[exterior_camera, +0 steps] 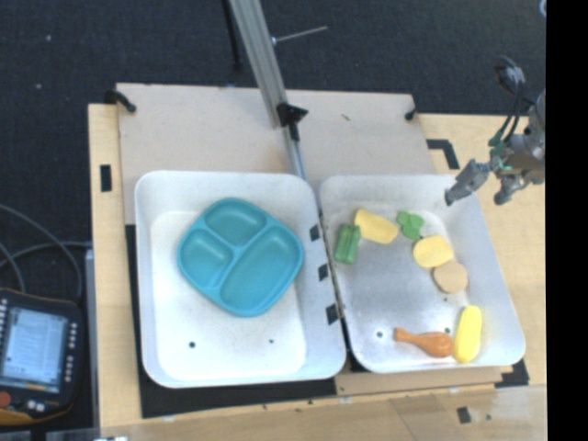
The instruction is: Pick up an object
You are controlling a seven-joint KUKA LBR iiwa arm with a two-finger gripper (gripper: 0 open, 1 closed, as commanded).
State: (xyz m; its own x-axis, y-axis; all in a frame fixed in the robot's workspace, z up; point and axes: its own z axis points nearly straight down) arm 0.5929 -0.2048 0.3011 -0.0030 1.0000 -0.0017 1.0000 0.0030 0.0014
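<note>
Two white bins on bench; gripper (pixel 486 185) spread wide, holding nothing, above right bin's (pixel 386 338) far corner, yellow piece (pixel 433 251) lower-left, apart.

Arm (pixel 528 145) cut off at the right of the frame, aluminium post (pixel 262 58) cut at the top edge, screen device (pixel 32 356) clipped at lower left
</note>
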